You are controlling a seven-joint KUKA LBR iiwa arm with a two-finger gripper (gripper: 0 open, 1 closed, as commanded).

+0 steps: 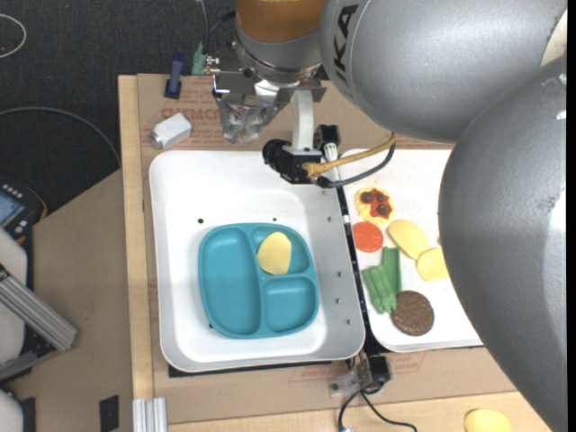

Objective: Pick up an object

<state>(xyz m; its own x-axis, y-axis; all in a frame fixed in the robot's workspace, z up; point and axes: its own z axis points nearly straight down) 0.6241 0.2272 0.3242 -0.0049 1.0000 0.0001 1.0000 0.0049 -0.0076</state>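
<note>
My gripper (243,122) hangs over the far rim of the left bin (171,241), near its back left corner, and I see nothing in it. In that bin lies a teal divided tray (229,286) with a yellow lemon-like piece (274,253) in its top right compartment. The right bin (450,336) holds toy food: a pizza piece (373,202), a red round slice (366,236), two yellow pieces (408,237) (432,264), green beans (384,280) and a brown patty (413,312).
The arm's large grey links cover the right bin's right part and the top right of the view. A black cable fitting (292,160) sits at the left bin's far edge. A small white block (171,130) lies on the bench behind it.
</note>
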